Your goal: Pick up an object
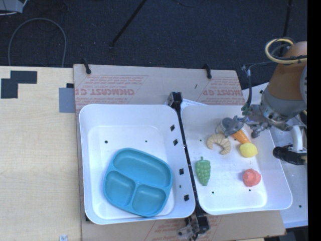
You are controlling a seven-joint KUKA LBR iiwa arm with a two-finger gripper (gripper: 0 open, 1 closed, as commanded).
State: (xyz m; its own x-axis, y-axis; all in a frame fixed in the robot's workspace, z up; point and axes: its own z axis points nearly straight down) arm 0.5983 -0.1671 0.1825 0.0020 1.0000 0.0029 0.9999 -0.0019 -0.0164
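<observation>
Claw (231, 126) over right bin (281, 197), grip unclear, croissant (219, 143), grapes (202, 170), lemon (248, 150) inside, blue tray (137, 182) in left bin (95, 134)

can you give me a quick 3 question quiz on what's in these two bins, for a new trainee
1. True or false: the blue tray lies in the same bin as the green grapes.
2. Which item lies nearest the gripper? A) the red strawberry B) the croissant C) the blue tray
3. Fill in: the yellow lemon sits right next to the orange ____.

Key:
1. False. The tray is in the left bin; the grapes are in the right bin.
2. B
3. carrot
</observation>
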